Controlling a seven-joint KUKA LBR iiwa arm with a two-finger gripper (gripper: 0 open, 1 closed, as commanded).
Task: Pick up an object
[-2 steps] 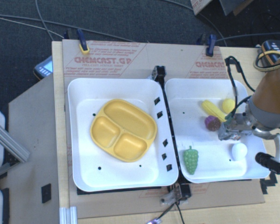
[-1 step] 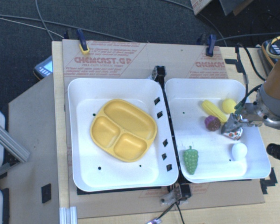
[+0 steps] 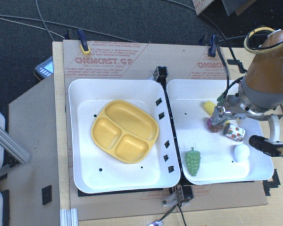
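Observation:
My gripper [image 3: 221, 117] hangs low in the right bin [image 3: 212, 175], near its back right part. Right under its tip lies a small dark purple object [image 3: 212, 124], partly covered by the gripper. A yellow corn-like piece [image 3: 208, 108] sits just behind it to the left. A white cup with red spots [image 3: 235, 133] lies on its side just right of the gripper. A white egg [image 3: 241, 152] rests nearer the front right, and a green bunch of grapes [image 3: 193, 161] lies at the front left of this bin.
The left bin [image 3: 82, 173] holds a yellow divided plate [image 3: 125, 131]. A black divider with clips [image 3: 165, 121] runs between the bins. The arm's grey body and orange band [image 3: 266, 65] loom over the right bin's far right side. Cables cross the floor behind the bench.

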